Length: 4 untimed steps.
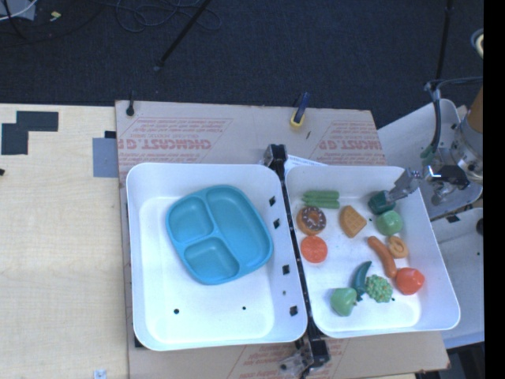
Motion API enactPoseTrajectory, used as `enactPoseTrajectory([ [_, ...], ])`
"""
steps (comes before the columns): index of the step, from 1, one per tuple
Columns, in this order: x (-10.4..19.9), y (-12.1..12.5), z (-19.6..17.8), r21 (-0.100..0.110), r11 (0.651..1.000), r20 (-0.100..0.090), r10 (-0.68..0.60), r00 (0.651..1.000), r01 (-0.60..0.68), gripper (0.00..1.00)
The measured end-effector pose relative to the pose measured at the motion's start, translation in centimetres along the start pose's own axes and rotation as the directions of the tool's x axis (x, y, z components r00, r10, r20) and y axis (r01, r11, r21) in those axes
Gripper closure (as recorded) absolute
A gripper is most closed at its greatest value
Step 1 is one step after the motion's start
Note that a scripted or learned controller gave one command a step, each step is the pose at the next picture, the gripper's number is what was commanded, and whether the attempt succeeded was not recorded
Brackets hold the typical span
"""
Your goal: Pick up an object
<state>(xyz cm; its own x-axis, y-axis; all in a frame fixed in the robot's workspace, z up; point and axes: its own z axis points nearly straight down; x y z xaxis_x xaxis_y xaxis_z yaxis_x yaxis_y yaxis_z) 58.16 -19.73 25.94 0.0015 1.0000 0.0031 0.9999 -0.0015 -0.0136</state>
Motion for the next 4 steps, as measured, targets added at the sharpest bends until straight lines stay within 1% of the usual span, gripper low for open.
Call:
enactPoseTrajectory([
  [1, 0.0, 0.2, -0.7, -0.012, 1.000, 0.003, -0.002, 1.000, 0.002, 0.00],
  [2, 0.6, 0.3, 3.8, -0.007, 1.000, 0.001, -0.003, 1.000, 0.003, 0.00],
  [3, 0.0, 0.7, 8.6, -0.006, 1.000, 0.001, -0.003, 1.000, 0.003, 0.00],
  [4, 0.2, 1.3, 13.1, -0.007, 1.000, 0.001, -0.004, 1.000, 0.004, 0.00],
])
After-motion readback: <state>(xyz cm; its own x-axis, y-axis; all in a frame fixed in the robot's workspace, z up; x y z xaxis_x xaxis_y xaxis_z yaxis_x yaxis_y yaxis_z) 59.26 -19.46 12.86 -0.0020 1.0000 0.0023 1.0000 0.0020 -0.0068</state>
